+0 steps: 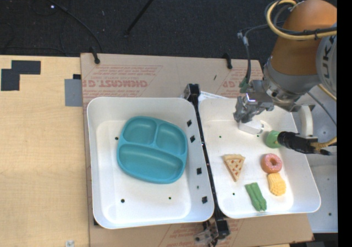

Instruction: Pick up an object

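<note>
My gripper (246, 114) hangs low over the back left part of the right bin (308, 199). A small pale thing (251, 127) lies just under and in front of it; I cannot tell whether they touch. A green round piece (271, 138) lies to the gripper's right. Nearer the front are a pizza slice (235, 165), a pink donut (271, 162), a yellow corn cob (276, 184) and a green pod (256, 196), all apart from the gripper.
The left bin (102, 130) holds a teal divided plate (152, 149). A black divider rail (199, 147) runs between the bins. Cardboard (126, 78) lies behind them and a wooden bench top (38, 158) to the left.
</note>
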